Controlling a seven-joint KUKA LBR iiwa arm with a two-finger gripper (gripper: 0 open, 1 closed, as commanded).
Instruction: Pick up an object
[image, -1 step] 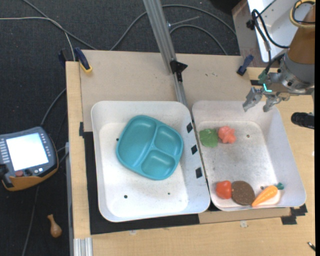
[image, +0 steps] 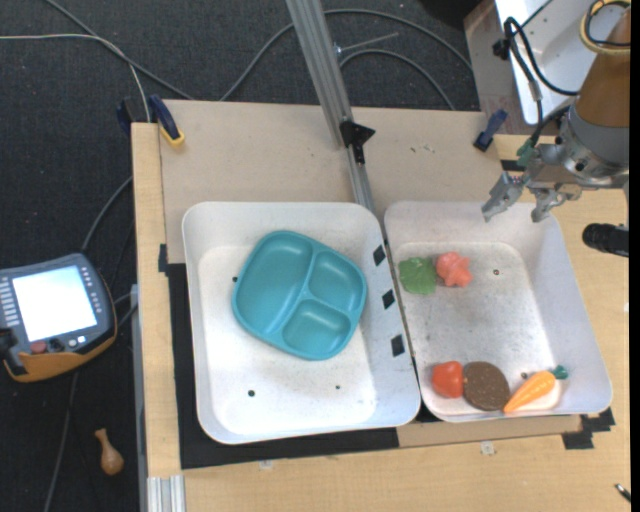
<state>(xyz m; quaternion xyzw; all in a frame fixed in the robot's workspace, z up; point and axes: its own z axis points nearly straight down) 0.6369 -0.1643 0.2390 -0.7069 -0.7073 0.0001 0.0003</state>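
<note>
The right bin holds a green toy vegetable and a pink toy piece side by side near its far left. At its near edge lie a red tomato, a brown oval patty and an orange carrot. My gripper hangs open above the far rim of the right bin, fingers spread with nothing between them. It is well apart from all the objects, up and to the right of the pink piece.
The left bin holds a teal divided plate. A metal pole slants down between the bins at the back. A tablet pendant lies off the bench at the left. Blue clamps grip the bench's far edge.
</note>
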